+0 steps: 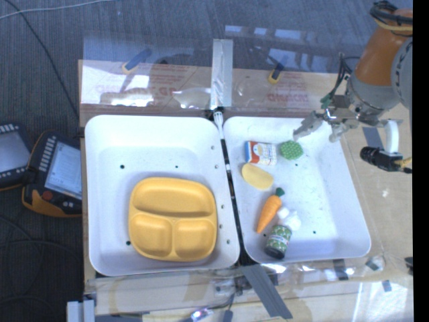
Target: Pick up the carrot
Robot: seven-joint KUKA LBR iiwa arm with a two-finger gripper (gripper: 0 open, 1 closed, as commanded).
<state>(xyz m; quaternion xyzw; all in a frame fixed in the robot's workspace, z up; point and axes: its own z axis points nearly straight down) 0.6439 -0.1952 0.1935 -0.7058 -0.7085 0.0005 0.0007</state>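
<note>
The carrot (269, 210), orange with a small green top, lies in the right bin (335, 200), near its middle and pointing toward the front left. My gripper (320, 127) hangs over the bin's back right corner, well above and to the right of the carrot. Its two fingers are spread apart, one finger (305, 127) toward the left and one toward the front, with nothing between them.
In the right bin a small carton (260, 152), a green ball (291, 149) and a yellow slice (257, 176) lie behind the carrot; a dark green bottle (280, 235) lies just in front. The left bin (107, 153) holds a yellow divided tray (173, 218).
</note>
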